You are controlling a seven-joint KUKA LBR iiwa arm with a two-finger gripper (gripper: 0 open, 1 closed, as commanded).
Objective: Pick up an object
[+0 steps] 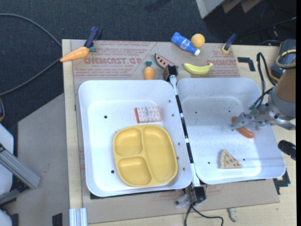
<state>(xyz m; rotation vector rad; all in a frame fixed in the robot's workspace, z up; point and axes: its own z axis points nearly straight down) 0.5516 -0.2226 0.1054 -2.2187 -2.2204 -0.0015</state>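
Note:
My gripper (243,122) is low in the right bin (207,93), near its right wall. An orange sausage-shaped toy (246,132) lies on the bin floor right below the gripper tip, partly covered by it. I cannot tell whether the two touch. A tan wedge like a pizza slice (229,160) lies closer to the bin's front edge, apart from the gripper. The grey arm with its orange band (287,86) comes in over the bin's right rim.
The left bin (94,102) holds a yellow divided plate (145,154) and a small patterned box (147,113). Behind the bins on the bench lie a carrot (75,54), a watermelon slice (162,60), a banana (198,68), a blue bottle (184,43) and an orange (198,40).

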